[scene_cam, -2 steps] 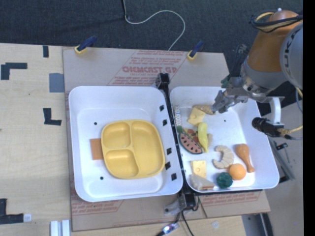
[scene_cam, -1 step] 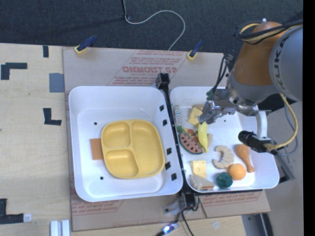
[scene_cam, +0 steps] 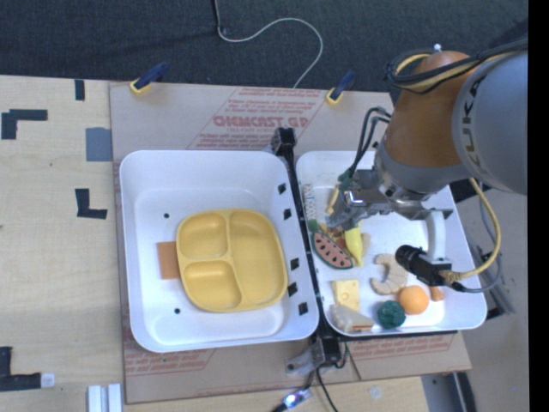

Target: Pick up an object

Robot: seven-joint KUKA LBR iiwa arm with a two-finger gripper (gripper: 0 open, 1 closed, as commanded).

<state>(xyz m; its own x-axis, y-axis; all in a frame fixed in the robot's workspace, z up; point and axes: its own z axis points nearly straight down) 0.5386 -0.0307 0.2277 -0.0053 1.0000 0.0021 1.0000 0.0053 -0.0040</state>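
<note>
**Watermelon slice (scene_cam: 333,250) lies on the floor of the right bin, hand (scene_cam: 345,220) just above it**

Nearest us, along the front wall of the right bin (scene_cam: 412,329), we have a pale wedge (scene_cam: 350,319), a dark green ball (scene_cam: 392,313) and an orange fruit (scene_cam: 413,299), all close together. One step back sit a cheese wedge (scene_cam: 347,293) and a tan curved piece (scene_cam: 388,273).

Behind those lies the watermelon slice, flat on the bin floor close to the wall beside the other bin. A yellow piece (scene_cam: 354,245) sits just beside it. The hand is low over that pair, and we cannot tell whether it is released or clenched.

Across in the left bin (scene_cam: 129,230), a yellow divided plate (scene_cam: 232,260) lies in the middle with a brown card (scene_cam: 168,260) at its left edge.

Further back, both bins rest on a cardboard sheet (scene_cam: 249,118) on the counter (scene_cam: 51,230). Two blue-and-yellow clamps (scene_cam: 148,77) sit on its far edge, and a white cable (scene_cam: 274,28) loops over the dark surface beyond.
</note>
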